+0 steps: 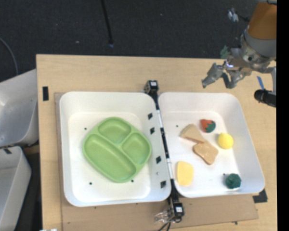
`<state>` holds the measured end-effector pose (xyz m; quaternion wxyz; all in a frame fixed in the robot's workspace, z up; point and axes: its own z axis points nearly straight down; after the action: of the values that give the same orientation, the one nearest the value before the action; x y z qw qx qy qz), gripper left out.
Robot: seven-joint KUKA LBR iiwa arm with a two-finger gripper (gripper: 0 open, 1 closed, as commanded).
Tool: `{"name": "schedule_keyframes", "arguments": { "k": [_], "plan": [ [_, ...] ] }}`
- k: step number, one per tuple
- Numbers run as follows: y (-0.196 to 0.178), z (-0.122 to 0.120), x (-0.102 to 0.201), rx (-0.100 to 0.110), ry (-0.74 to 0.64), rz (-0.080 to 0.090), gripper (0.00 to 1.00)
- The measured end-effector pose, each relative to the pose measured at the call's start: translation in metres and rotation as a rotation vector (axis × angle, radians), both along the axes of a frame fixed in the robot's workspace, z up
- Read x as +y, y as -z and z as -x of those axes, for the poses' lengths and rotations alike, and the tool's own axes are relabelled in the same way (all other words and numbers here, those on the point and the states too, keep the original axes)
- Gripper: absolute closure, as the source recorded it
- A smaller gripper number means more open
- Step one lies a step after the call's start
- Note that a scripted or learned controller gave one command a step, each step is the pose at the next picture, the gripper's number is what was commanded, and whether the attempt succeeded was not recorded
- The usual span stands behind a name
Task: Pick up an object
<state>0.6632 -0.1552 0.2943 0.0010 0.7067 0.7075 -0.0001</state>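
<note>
Green toy (232,180) front, arm (261,28) cropped rt

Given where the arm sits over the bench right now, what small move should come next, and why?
Probably bring the gripper forward and down toward the right bin. It hangs with fingers spread beyond that bin's far edge, holding nothing, while the strawberry, lemon and bread pieces lie loose inside; the strawberry looks nearest.
</note>
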Motion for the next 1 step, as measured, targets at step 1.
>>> {"name": "schedule_keyframes", "arguments": {
  "k": [1],
  "plan": [
    [0.0631,0.0034,-0.0019,0.006,0.002,-0.001,0.00]
  ]
}}
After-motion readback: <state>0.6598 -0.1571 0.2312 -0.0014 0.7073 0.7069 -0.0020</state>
